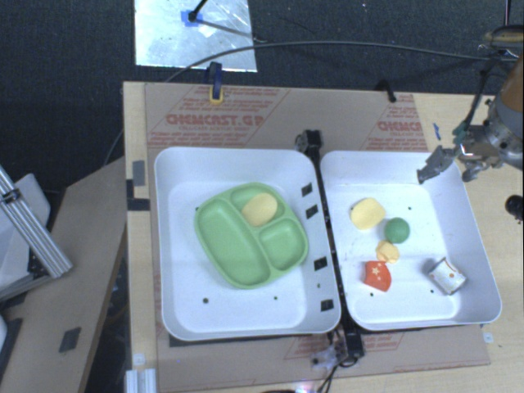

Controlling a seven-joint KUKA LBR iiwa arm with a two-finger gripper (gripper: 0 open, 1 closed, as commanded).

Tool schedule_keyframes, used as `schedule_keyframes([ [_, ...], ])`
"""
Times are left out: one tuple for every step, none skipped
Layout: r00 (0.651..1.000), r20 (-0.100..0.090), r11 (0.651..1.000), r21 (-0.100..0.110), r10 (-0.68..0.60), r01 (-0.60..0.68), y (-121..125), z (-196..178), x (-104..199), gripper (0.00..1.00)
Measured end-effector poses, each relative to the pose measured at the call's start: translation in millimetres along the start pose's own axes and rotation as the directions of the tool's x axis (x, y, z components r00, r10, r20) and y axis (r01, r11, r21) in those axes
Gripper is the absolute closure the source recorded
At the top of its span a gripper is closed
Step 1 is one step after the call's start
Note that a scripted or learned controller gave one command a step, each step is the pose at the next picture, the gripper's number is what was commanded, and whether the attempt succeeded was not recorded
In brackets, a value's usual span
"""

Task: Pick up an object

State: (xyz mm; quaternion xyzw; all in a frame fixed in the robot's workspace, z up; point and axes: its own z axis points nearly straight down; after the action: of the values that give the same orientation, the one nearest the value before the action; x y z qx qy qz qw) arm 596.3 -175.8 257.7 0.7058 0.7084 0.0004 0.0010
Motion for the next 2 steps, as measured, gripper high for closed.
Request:
schedule_keyframes([
  [1.0, -0.001, 1.0, 0.004, 0.001, -0.001, 1.3, 41.5, 1.7, 0.0],
  [1.0, -0.001, 1.0, 0.004, 0.002, -0.002, 2.4, 84.0, 6.5, 0.0],
])
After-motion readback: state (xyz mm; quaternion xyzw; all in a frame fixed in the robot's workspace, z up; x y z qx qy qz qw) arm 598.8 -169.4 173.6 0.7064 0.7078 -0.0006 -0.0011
